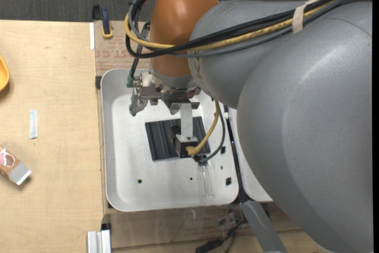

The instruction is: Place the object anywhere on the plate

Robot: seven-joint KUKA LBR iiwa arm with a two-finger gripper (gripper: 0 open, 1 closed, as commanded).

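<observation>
A white bin [118, 145] lies under the arm. On its floor rests a flat black ribbed rectangle [160, 140]. A small clear bottle [205, 182] lies near the bin's front right. My gripper [161, 105] hangs over the back half of the bin, just behind the black rectangle, below the orange wrist band [177, 21]. I see nothing held in it from this angle. The grey arm hides the right bin and most of the right side.
The wooden bench top [53, 198] stretches to the left. On it lie a pale strip [34, 124], a reddish-and-grey packet [13, 167] and an orange thing [3, 75] at the left edge. A blue clamp [105, 25] stands behind the bin.
</observation>
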